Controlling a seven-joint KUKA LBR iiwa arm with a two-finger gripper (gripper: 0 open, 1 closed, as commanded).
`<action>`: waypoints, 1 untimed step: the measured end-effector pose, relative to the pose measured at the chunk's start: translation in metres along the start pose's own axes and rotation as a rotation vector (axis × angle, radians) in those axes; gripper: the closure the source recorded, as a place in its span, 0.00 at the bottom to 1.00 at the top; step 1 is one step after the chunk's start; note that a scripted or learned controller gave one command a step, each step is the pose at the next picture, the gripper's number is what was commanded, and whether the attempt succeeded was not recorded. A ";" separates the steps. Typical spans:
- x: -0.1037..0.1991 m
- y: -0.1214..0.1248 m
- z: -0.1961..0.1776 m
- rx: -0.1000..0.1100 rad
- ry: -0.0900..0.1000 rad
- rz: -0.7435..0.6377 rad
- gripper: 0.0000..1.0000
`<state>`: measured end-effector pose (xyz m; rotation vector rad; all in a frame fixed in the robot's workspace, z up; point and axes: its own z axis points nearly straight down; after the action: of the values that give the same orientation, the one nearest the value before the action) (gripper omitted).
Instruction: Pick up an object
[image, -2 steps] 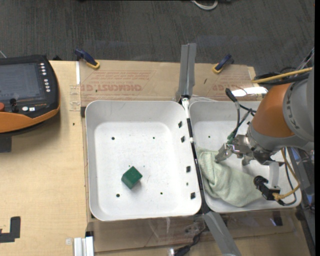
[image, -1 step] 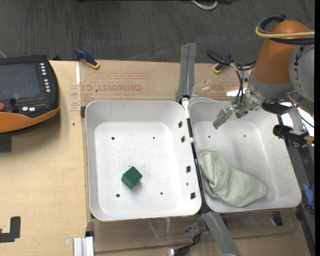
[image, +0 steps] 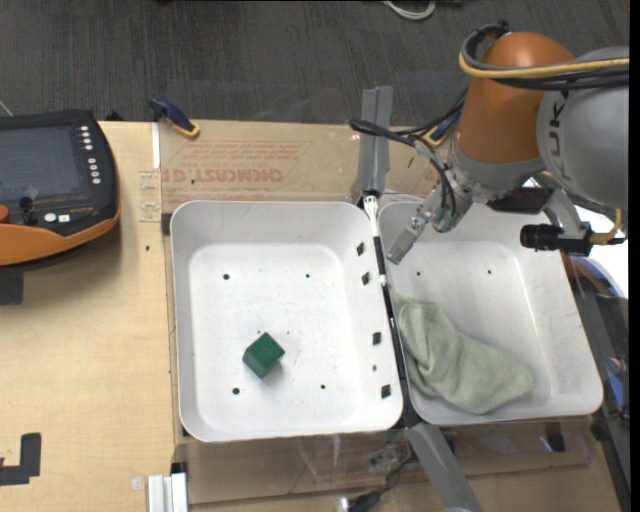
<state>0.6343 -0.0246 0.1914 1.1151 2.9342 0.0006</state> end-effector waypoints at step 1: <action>0.043 0.016 0.001 0.004 0.003 0.334 0.00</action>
<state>0.6132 0.0161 0.1903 1.5890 2.7123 -0.0033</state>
